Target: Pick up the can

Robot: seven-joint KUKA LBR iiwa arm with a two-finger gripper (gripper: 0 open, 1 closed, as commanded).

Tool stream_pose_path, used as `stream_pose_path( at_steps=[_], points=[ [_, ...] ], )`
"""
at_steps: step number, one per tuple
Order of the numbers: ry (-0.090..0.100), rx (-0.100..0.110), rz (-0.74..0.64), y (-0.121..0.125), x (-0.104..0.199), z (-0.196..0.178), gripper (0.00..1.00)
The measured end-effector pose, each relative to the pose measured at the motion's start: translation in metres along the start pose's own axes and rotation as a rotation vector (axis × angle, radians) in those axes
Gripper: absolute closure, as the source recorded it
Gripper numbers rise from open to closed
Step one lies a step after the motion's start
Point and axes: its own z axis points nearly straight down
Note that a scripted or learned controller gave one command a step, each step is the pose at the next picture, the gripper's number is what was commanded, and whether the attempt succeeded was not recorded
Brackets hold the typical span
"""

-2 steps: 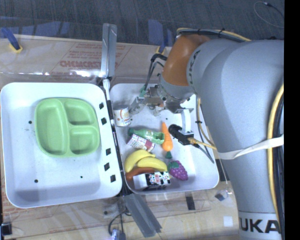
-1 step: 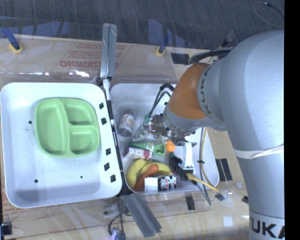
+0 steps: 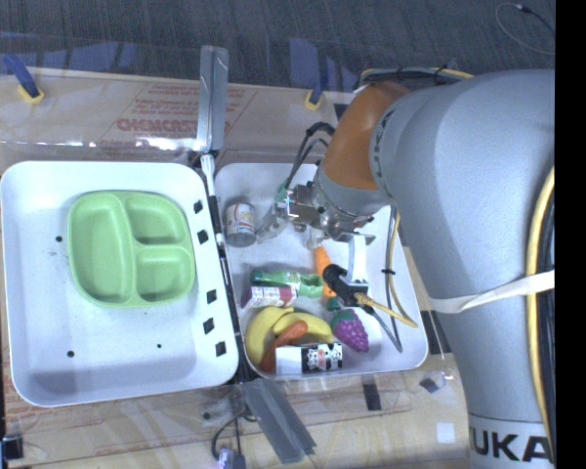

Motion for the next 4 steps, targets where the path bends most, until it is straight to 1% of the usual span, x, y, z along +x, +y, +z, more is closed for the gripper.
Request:
stream_pose_path(
  at_steps=[1, 2, 3, 4],
  points=[
    [0.001, 0.001, 0.466, 0.051, -0.011, 0.000, 0.00],
    [0.000, 0.003, 0.453, 0.024, -0.013, 0.001, 0.00],
    [0.001, 0.003, 0.427, 0.008, -0.061, 0.000, 0.00],
    [0.001, 0.001, 0.711, 0.054, -0.075, 0.000, 0.00]
  ],
)
